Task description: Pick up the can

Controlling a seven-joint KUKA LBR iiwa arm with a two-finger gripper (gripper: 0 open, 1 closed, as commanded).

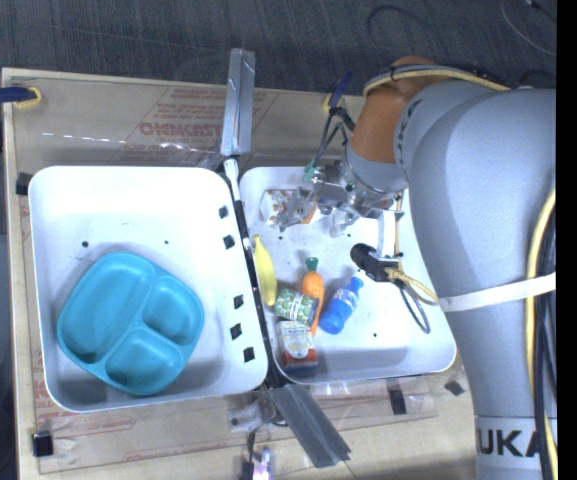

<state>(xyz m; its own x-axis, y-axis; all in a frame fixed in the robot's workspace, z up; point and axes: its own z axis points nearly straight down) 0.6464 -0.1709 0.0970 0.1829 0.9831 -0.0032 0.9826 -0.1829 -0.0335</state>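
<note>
Reaching in from the right, grey arm (468, 218) hangs its gripper (313, 203) at the right bin's (393, 333) far edge, grip impossible to tell; teal plate (128, 318) in left bin (118, 203); silvery-brown can (280, 208) just beside gripper, far-left corner

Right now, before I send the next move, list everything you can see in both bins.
divided tray: one, blue, left bin, front half
yellow item: one, yellow, right bin, against its left wall
orange bottle: one, orange with green cap, right bin centre
blue bottle: one, blue, right of the orange bottle
green-labelled can: one, green and white, left of the orange bottle
red-and-white container: one, by the right bin's front wall; possibly another can
crinkled packet: one, silvery, right bin's back, beside the claw
left bin, right bin: two, white, side by side
arm: one, grey with orange band
claw: one, over the right bin's back
</note>
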